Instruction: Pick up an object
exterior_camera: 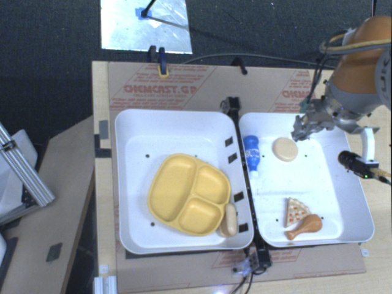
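My gripper point(301, 131) hangs over the back of the right bin point(352, 192), just right of and above a round beige bun point(285, 149). Nothing shows between its fingertips. A blue bottle point(251, 153) lies along the right bin's left wall. A pizza slice point(296, 211) and a brown drumstick point(304, 226) lie near that bin's front. In the left bin point(131, 164) sits a yellow divided tray point(188, 193), with a pale bread roll point(229, 220) against its front right corner.
The divider between the two bins point(242, 182) carries black clips. The arm's orange band and grey wrist point(361, 72) lean over the right bin's back right corner. A black fitting point(355, 163) sticks out at the right bin's right wall.
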